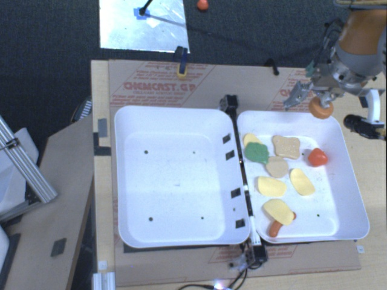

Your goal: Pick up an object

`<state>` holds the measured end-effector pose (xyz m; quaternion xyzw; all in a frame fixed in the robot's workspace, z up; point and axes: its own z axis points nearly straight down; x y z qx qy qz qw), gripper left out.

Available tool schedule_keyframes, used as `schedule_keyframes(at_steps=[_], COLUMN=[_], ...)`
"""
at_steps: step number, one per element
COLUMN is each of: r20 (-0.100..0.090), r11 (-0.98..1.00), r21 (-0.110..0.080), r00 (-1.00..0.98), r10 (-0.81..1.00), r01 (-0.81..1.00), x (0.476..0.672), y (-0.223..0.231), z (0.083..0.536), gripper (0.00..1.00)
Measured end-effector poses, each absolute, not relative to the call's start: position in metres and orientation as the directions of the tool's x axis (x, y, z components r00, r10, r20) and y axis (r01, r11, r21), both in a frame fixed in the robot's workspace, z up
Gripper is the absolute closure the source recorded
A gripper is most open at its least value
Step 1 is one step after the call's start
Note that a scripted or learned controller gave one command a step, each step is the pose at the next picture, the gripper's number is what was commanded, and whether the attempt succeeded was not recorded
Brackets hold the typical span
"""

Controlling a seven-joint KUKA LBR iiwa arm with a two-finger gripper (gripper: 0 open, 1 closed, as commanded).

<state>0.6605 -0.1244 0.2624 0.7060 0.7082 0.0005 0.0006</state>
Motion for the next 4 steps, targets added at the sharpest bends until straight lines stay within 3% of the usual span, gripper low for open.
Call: schedule_keyframes(at_steps=[1, 2, 3, 4], r20=[0.000, 0.002, 0.003, 0.003], r11=[0.006, 0.007, 0.002, 0.011], r21=[0.005, -0.001, -0.011, 0.002], r00=[-0.006, -0.007, -0.002, -0.011], r10=[1.000, 1.000, 1.000, 1.000], r01=[1.000, 1.000, 1.000, 1.000], x=[0.661, 0.616, 0.567, 0.597], y=[-0.124, -0.072, -0.047, 0.028], z=[0.274, 0.290, 0.205, 0.183], gripper=[1.00, 1.00, 1.00, 1.00])
